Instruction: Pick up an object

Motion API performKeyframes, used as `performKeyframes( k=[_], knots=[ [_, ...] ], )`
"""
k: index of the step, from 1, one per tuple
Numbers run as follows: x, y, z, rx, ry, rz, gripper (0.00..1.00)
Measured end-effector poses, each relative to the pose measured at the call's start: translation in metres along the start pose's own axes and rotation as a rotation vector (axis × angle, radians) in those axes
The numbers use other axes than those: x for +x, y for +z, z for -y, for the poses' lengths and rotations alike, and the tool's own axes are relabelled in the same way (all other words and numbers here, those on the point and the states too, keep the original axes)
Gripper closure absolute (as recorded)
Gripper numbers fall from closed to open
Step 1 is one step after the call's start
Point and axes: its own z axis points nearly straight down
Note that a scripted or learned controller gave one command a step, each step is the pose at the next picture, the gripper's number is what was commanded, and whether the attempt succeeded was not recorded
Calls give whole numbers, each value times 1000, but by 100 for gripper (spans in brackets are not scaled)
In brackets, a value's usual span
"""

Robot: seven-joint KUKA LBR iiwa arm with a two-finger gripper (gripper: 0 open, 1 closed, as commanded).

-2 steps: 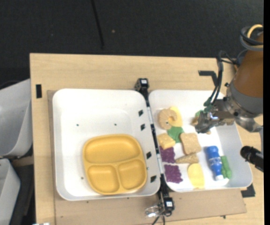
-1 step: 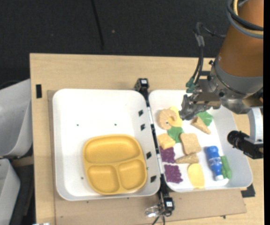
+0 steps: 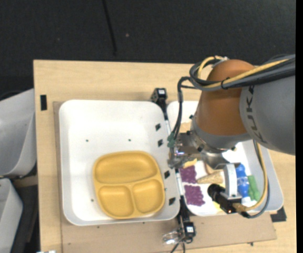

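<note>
Purple knobbly grape bunch (image 3: 194,194) in rt bin (image 3: 189,108); hand (image 3: 186,154) grip: can't tell.

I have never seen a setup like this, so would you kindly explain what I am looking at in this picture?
This is a single camera fixed above a wooden bench, looking down at a slant. The big grey and orange shape is a robot arm reaching in from the right; a program drives it to try picking things up. Two shallow white bins sit side by side. The left bin holds a yellow divided plate. The arm hangs over the right bin, where small items lie: purple pieces, a tan piece, a blue item and a green item. From this angle I cannot tell whether anything is held.
</note>
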Motion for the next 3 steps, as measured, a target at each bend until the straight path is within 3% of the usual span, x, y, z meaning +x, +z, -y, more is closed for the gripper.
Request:
performKeyframes(
  k=[1,2,3],
  knots=[
    [50,-182,-1,-30,-7,-5,100],
    [-3,-134,0,-10,6,2,100],
    [50,-236,1,-23,-7,-3,100]
  ],
)
